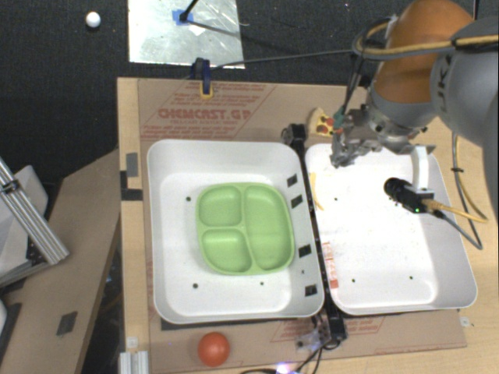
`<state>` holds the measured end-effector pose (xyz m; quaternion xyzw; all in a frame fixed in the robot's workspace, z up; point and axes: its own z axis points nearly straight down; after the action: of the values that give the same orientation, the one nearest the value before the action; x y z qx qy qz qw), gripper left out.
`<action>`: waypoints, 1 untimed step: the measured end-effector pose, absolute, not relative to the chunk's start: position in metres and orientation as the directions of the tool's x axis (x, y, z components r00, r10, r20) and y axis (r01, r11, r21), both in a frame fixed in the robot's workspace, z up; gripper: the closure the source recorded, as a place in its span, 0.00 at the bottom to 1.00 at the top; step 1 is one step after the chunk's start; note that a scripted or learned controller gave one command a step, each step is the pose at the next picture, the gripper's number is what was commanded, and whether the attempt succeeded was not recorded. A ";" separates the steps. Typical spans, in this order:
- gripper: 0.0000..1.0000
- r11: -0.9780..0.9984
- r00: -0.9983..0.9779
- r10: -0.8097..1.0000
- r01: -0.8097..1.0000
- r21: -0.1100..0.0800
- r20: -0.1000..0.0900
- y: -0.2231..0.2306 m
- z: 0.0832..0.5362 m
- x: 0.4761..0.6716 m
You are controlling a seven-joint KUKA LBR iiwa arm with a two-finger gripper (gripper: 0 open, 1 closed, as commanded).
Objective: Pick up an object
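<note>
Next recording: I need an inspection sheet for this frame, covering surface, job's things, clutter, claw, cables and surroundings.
Surface: cardboard-topped bench bearing the left bin and right bin side by side.
Job's things: green divided plate lying flat in the left bin.
Clutter: orange ball on the bench in front of the left bin; small yellow thing behind the bins, too small to identify.
Claw: claw over the right bin's back left corner; nothing seen held.
Cables: thin dark line across the back towards the arm.
Surroundings: foil sheet and white ball on black ground; blue clamp; metal rail at left.
</note>
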<state>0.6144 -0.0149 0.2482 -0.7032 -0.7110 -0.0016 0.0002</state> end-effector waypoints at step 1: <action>1.00 0.009 -0.009 1.000 1.000 0.003 0.002 0.035 0.239 0.632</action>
<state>0.6318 0.0348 0.2390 -0.7038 -0.7104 -0.0015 -0.0004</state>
